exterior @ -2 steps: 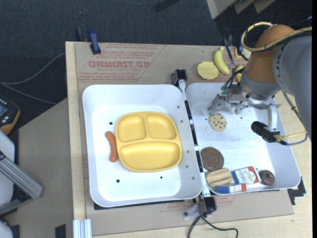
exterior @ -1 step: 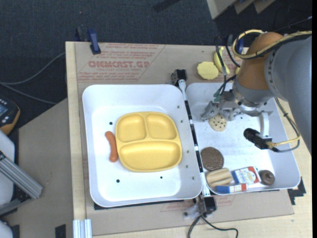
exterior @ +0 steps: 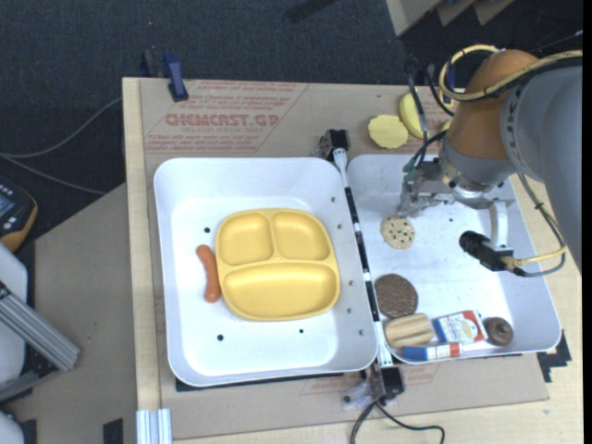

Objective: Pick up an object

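Two white bins sit side by side on the bench (exterior: pixel 231 123), whose brown top carries red print reading "CHEMCAST GP"; dark carpet lies around it. The left bin (exterior: pixel 176 248) holds one yellow divided plate (exterior: pixel 276 264) and one orange sausage (exterior: pixel 209 273) just beside the plate's left edge. The right bin (exterior: pixel 527 294) holds five things: a chip cookie (exterior: pixel 399 232), a dark cookie (exterior: pixel 396 295), a bread roll (exterior: pixel 408 329), a small carton (exterior: pixel 459 330) with writing too small to read, and a brown donut (exterior: pixel 499 331). Behind this bin lie two yellow pieces (exterior: pixel 396 126). The hand (exterior: pixel 418 195) hangs just above the chip cookie; whether it is wide or narrow cannot be told.
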`<act>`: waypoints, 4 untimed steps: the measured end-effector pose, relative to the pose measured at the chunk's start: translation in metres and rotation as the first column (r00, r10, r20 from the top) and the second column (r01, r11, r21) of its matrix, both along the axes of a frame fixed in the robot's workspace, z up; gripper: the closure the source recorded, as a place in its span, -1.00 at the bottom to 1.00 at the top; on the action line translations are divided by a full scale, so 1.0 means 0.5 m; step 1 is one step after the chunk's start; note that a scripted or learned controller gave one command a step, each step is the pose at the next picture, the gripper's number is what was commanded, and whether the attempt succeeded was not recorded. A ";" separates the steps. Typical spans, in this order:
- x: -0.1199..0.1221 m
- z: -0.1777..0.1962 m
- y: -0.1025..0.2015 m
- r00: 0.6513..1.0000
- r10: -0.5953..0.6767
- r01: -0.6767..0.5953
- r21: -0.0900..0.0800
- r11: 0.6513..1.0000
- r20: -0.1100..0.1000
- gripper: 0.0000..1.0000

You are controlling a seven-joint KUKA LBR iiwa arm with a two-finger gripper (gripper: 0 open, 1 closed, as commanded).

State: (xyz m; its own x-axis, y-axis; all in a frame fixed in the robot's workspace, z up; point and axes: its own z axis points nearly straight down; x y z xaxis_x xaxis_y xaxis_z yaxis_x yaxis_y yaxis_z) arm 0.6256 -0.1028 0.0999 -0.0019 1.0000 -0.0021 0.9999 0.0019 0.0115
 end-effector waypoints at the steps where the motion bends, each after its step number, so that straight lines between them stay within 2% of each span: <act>1: -0.064 0.032 -0.049 1.000 -0.005 0.005 0.002 1.000 -0.015 1.00; 2: -0.061 0.030 -0.045 1.000 -0.002 0.003 0.003 1.000 -0.013 -1.00; 3: -0.015 -0.035 -0.002 1.000 0.001 -0.001 0.002 1.000 -0.011 -1.00; 4: -0.012 -0.005 -0.005 1.000 -0.001 0.001 0.001 1.000 -0.003 1.00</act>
